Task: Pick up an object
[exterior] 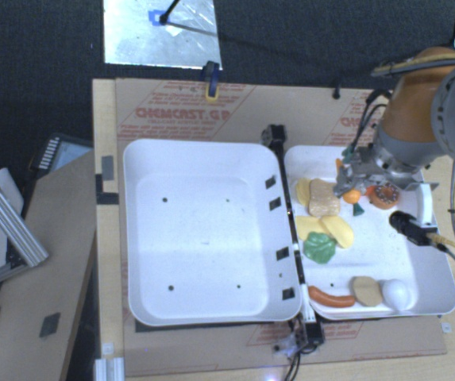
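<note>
Reach-in is the step in hand, by my judgement: the arm (426, 109) comes from three o'clock and its tool (352, 182) hangs low over the upper part of the right bin (441, 280), with no lift begun. Whether the tool is open or closed I cannot tell, since the wrist hides most of it and what shows is dark and small.

Directly under the tool lies a small orange piece (353, 197), and at its nine o'clock, just beside it, a tan block like a slice of bread (323, 198). At three o'clock of the orange piece sits a reddish round item (383, 195). Either the orange piece or the tan block looks like the intended object; which one, I cannot say.

Further toward six o'clock lie a yellow piece (337, 230) and a green leafy piece (319, 247), touching each other. Along the bin's bottom wall rest a red sausage (331, 297), a brown oval (364, 290) and a white egg (397, 294).

The left bin (203, 228) holds no object that I can see.

Next, I judge, the tool must settle squarely around one item, clear of its close neighbours, then clamp and rise straight up. Crowding is the risk: the items near the tool lie so close that a neighbour may be nudged or pinched instead.
</note>
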Tool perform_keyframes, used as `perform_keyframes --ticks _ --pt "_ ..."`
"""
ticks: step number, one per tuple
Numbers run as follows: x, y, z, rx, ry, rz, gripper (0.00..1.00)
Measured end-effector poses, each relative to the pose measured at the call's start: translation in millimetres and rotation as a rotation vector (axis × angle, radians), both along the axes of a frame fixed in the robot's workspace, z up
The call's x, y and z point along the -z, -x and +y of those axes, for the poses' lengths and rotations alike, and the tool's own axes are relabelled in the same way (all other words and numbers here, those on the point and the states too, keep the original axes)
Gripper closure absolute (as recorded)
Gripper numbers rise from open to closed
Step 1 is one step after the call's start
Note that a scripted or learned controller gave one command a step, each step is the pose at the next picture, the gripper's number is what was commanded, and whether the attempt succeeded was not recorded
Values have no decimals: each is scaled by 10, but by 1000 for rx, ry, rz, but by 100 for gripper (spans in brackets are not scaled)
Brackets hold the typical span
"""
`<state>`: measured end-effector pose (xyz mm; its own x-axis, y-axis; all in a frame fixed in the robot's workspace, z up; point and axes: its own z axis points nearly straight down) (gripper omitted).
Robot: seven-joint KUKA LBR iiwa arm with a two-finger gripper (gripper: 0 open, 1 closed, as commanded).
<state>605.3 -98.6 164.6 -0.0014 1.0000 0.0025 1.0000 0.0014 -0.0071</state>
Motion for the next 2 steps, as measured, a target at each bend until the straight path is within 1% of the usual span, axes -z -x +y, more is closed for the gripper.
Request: perform_keyframes --ticks 1,2 --pt "834 -201 -788 4 2 -3 100" --pt "797 -350 -224 -5 4 5 100"
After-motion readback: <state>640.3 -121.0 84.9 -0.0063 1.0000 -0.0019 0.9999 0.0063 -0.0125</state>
